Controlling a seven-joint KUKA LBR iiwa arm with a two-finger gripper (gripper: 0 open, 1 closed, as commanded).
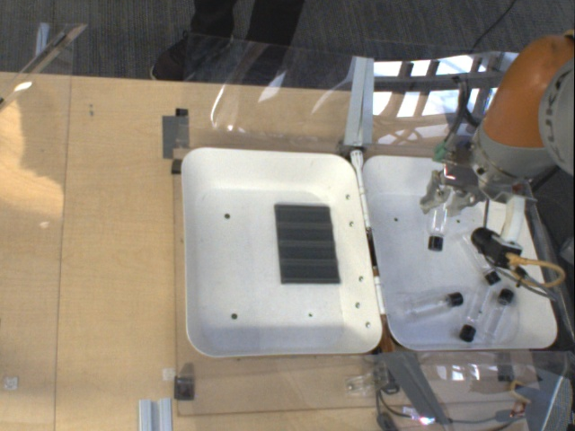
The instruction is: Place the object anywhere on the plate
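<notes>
My gripper [443, 196] hangs over the right bin [395, 241] at about two o'clock from the dark ribbed plate [306, 242] – whether it pinches the clear black-capped vial [437, 229] beneath I cannot tell – so I should confirm a firm, centered hold before swinging toward nine o'clock.

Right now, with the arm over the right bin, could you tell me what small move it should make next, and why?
Probably lower the pincer slightly onto the clear vial just beneath it. The dark ridged plate sits in the left bin, while several vials lie loose in the right bin; a grasp must come first.
</notes>
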